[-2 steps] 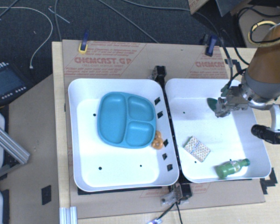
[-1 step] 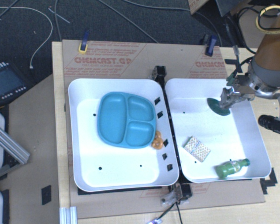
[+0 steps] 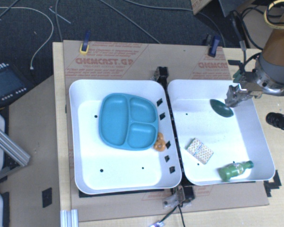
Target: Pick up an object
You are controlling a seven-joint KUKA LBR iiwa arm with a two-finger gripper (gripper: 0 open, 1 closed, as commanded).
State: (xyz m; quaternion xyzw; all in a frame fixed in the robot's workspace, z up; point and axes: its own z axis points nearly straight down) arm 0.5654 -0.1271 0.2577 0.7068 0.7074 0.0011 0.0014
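The claw (image 3: 235,97) hangs over the upper right part of the right bin (image 3: 255,126), at the end of the grey arm (image 3: 274,60) that comes in from the right. I cannot tell how wide it stands or whether it has hold of anything. Its tip is right at a dark green spoon-like thing (image 3: 221,108), which lies on the bin floor just left of and below it; whether the two touch is not clear.

Lower in the same bin lie a small checked packet (image 3: 199,151) near the middle and a green bottle (image 3: 235,170) on its side by the near rim, well apart from the claw.

The left bin (image 3: 85,164) bears a blue divided plate (image 3: 128,122), with a small orange thing (image 3: 159,143) touching its lower right edge.
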